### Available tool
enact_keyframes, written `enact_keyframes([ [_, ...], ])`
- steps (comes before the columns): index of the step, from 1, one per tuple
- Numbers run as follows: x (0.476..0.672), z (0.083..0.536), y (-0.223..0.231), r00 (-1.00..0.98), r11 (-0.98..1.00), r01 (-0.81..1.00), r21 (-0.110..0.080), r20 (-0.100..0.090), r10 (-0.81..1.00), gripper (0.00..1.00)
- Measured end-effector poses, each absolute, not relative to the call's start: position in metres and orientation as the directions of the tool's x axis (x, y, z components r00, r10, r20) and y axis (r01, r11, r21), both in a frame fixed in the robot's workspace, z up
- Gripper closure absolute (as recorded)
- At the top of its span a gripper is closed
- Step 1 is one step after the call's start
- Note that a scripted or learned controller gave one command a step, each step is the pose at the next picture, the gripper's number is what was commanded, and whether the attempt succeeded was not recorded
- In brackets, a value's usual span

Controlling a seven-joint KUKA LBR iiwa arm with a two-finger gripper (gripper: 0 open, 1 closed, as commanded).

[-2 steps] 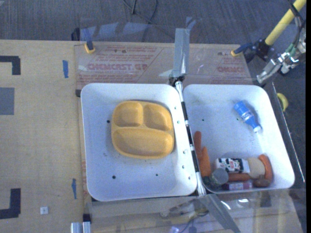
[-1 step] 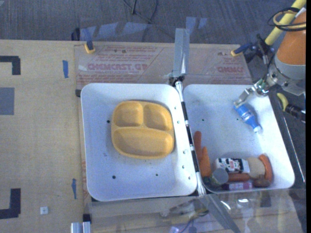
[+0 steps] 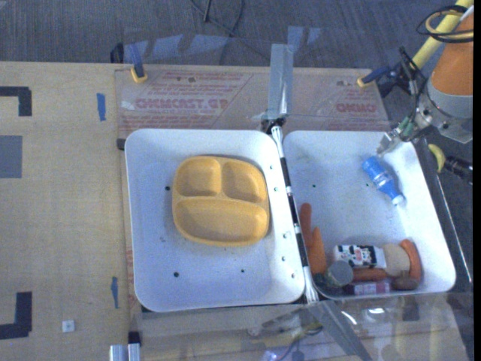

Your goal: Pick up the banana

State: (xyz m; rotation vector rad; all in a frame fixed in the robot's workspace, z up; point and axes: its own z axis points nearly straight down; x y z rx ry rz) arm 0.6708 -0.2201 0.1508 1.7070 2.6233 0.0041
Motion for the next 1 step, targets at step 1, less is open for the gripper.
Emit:
enact_keyframes([
  [1, 0.6683, 0.1942, -0.1403, -0.159, 0.159, 0.987, 0.004, -0.002, 0.987, 1.00],
])
